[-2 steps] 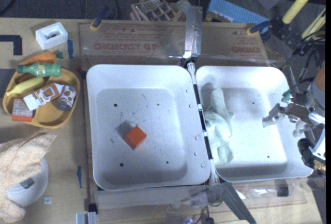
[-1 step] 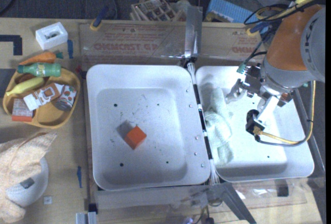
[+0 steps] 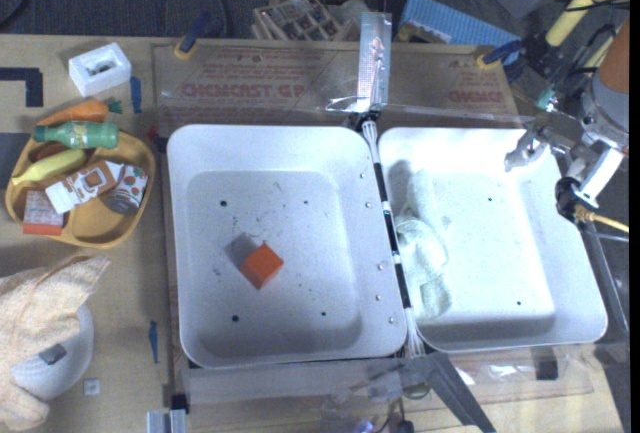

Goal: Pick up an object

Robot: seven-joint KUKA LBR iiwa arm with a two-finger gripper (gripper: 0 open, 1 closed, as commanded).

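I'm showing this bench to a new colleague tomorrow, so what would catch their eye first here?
Probably the orange block, alone near the middle of the left bin, bright against the white. Next, the crumpled white cloth lying along the left side of the right bin. The gripper sits over that bin's upper right corner, and a yellow bowl of toy food stands left of the bins.

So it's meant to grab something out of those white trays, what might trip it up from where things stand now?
The gripper sits at the right bin's far right edge, while the orange block lies in the left bin, so it would have to cross the raised divider between them. The nearer target, the pale cloth, is limp and bunched against that divider, so the gripper may snag only a fold or hit the wall.
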